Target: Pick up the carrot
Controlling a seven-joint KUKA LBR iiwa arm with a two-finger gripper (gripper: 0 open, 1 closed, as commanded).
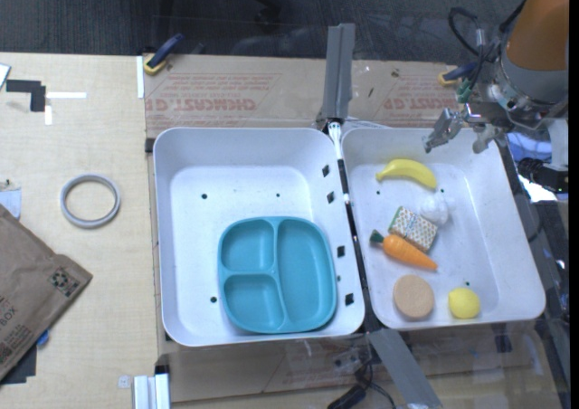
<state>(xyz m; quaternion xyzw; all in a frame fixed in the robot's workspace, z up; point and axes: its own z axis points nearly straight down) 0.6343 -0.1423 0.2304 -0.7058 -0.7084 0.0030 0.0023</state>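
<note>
Left bin (181, 217): teal divided plate (276, 273). Right bin (507, 244) holds food items. Arm's pincer (460, 131) hovers above far rim, fingers spread, nothing between them (likely poised for descent). Banana (407, 172) nearest it. Carrot (409, 251) mid-bin, touching checkered block (414, 227); tan disc (414, 297), lemon (464, 303) near front.

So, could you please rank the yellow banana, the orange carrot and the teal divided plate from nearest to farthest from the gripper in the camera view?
From the gripper, above the right bin's far edge:
1. Yellow banana, far part of the right bin.
2. Orange carrot, middle of the right bin.
3. Teal divided plate, left bin.
</note>
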